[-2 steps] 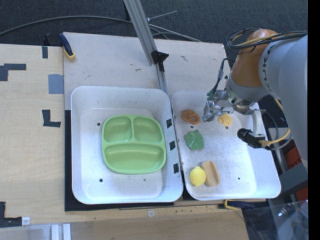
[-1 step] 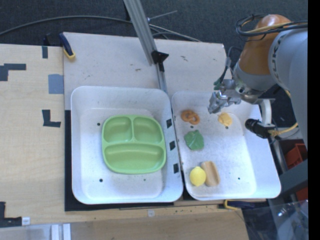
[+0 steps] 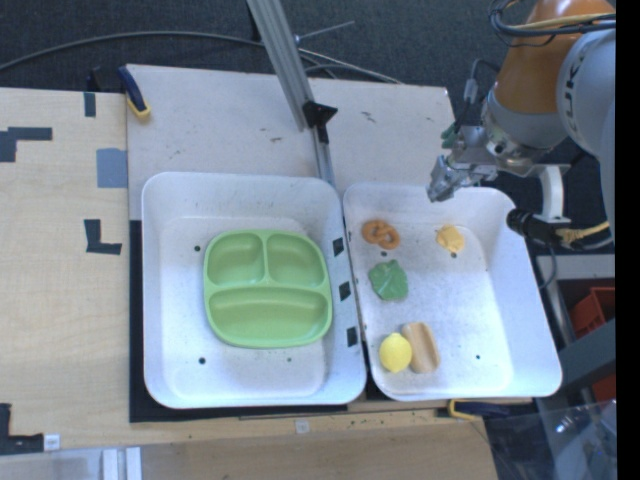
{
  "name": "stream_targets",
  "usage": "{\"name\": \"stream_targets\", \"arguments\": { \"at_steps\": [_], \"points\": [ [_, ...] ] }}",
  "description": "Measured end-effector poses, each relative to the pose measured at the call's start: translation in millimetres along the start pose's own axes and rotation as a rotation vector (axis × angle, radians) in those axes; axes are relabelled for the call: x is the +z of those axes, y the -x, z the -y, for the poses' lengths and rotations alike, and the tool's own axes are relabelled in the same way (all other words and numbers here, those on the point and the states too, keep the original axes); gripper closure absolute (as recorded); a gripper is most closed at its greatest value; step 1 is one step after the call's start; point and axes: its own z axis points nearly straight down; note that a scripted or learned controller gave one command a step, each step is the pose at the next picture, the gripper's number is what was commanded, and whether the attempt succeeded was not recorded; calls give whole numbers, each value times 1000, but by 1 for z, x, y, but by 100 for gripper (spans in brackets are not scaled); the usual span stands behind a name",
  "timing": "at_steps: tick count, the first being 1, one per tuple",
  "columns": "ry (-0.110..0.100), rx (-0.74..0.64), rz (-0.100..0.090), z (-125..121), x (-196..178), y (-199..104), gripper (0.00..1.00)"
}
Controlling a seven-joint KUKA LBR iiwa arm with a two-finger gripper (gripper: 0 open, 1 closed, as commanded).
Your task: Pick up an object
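Observation:
The right bin (image 3: 520, 298) holds a brown pretzel (image 3: 380, 233), a small yellow piece (image 3: 450, 238), a green leafy piece (image 3: 389, 281), a yellow lemon (image 3: 396, 352) and a tan bun (image 3: 424, 347) beside it. My gripper (image 3: 441, 188) hangs over the bin's far rim, up and slightly left of the small yellow piece, apart from every object. Nothing shows between its fingers.
The left bin (image 3: 160, 268) carries a green divided plate (image 3: 267, 287). A slanted metal pole (image 3: 283, 48) rises from the far edge between the bins. A blue and yellow clamp (image 3: 134, 92) sits at the bench's far left.

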Motion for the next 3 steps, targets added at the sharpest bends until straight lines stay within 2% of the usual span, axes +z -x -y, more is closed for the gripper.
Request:
{"name": "stream_targets", "arguments": {
  "at_steps": [3],
  "points": [
    [-6, -4, -2, -3, -14, -160, 100]
  ]
}}
